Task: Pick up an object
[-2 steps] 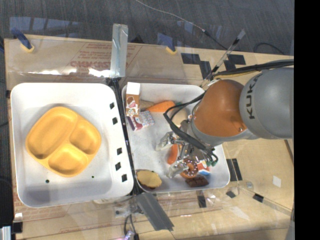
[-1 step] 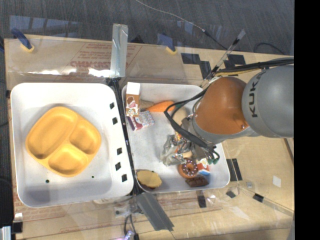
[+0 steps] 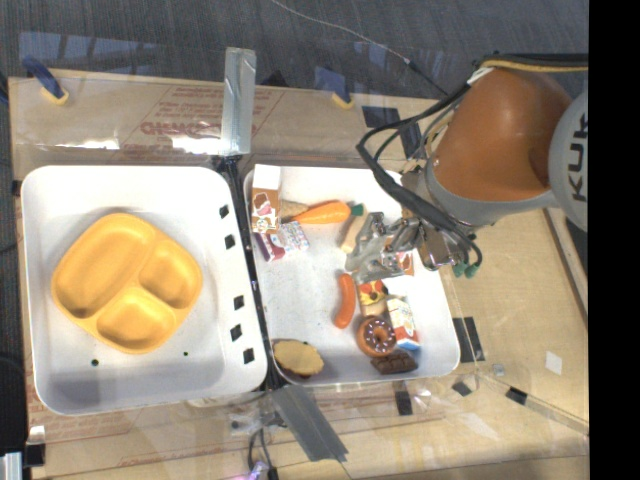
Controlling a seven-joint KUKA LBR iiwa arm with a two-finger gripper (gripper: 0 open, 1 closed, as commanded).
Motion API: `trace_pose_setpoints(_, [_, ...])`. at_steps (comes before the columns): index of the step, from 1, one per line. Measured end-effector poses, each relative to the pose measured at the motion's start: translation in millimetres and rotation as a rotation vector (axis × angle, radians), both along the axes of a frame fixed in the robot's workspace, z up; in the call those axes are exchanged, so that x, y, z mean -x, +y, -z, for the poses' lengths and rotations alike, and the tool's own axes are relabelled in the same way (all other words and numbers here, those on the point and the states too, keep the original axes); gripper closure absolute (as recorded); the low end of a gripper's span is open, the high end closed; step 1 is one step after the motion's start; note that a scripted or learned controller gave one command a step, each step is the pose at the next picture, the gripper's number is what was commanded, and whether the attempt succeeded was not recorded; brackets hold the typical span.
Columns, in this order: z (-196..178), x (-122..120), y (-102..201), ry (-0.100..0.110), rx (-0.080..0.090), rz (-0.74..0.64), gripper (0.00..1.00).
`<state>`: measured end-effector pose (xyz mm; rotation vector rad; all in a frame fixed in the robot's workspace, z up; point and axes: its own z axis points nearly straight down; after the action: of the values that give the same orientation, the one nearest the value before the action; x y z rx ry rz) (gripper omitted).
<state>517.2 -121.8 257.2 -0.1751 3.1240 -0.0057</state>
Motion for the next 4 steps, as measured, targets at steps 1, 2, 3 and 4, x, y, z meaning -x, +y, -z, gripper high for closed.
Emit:
trace_pose_setpoints(1, [68.3,-32.8,56.1,0.018,-0.005,-0.054,1.00])
trace_pose_setpoints(2, [-18.2,-99.2,90.7,0.006,-0.004,0.184,1.00])
trace_pose_setpoints(3, [0.9,-76.0,153.7,0.012,-0.005,0.176,1.00])
trace_pose_setpoints(4, [-12.1,-12.5,200.5,0.012,-0.005,0.355,1.00])
